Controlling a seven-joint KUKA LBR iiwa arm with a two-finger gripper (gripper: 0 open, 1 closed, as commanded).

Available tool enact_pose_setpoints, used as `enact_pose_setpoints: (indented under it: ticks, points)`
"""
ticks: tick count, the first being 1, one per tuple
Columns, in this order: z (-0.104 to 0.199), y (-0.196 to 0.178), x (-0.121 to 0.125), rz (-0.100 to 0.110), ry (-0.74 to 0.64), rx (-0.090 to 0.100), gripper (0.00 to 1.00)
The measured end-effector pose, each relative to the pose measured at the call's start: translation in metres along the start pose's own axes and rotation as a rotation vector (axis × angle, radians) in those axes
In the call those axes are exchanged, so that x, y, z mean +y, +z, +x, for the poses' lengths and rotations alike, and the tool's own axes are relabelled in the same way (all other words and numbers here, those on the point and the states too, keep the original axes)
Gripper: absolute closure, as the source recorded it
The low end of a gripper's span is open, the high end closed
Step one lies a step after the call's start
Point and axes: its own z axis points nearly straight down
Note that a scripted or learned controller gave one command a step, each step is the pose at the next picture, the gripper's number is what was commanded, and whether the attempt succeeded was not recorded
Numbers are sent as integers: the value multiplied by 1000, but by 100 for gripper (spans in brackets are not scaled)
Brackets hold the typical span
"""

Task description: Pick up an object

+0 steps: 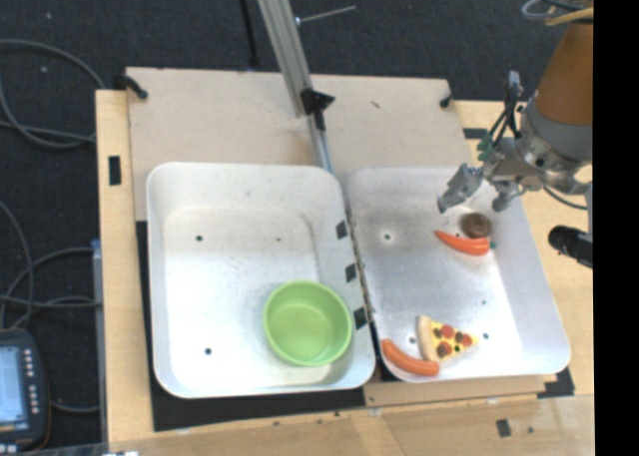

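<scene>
1. Nearest the lens, at the lower edge of the frame: bench front, pale board, with a small screen at lower left beside it.
2. Just above that, lower centre: green bowl upright in the left bin, near its front right corner.
3. Lower right: sausage and pizza slice side by side at the front edge of the right bin, apparently touching.
4. Right of centre: carrot lying flat on the bin floor, a brown ball touching its upper side.
5. Gripper poised just above and behind the ball and carrot, fingers spread apart, nothing between them.
6. Progress, as a judgement: nothing lifted yet; every piece resting on a bin floor. Left to do: come down over the carrot or ball, close, raise. Likely target that pair, given the position of the fingers.
7. Surface: two shallow white bins side by side, speckled with dark marks, on a tan board.
8. Room: dark carpet around the bench, cables looping at left, a slanted metal post running from top centre down to the seam between the bins.
</scene>
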Motion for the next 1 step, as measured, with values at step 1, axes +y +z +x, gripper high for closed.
enact_pose_setpoints:
  ticks: [1]
  points:
    - [0, 0, 0, 0, 0, 1, 0]
